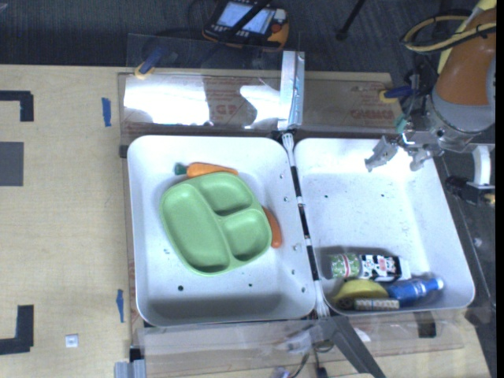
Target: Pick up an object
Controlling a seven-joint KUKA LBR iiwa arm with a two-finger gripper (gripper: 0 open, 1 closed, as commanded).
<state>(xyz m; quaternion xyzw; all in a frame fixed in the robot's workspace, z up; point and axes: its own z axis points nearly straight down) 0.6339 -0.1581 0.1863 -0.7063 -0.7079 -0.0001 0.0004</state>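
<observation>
Tabletop [63, 235], light wood, carrying two shallow white bins side by side. Left bin [150, 290]: one green divided tray [214, 223], three compartments, lying slightly askew; an orange carrot-like piece [209, 168] shows at its far edge and a second orange piece [274, 230] at its right edge, both partly tucked under the tray. Right bin [441, 211]: contents gathered along the near wall. Item one, a bottle with a black-and-white printed label and green end [364, 266], lying on its side, long axis left to right, green end to the left. Item two, a blue bottle [413, 289], lying on its side just to the right and nearer, long axis left to right with a slight tilt, right end farther. Item three, a yellow object [361, 290], touching the near side of the labelled bottle; its shape is hard to make out. Arm [465, 77], grey with orange band, enters from the right. Tool [398, 156] hangs over the far right part of the right bin, its two fingers spread apart with nothing between them. All three items lie well apart from the tool, toward the near side of that bin.
</observation>
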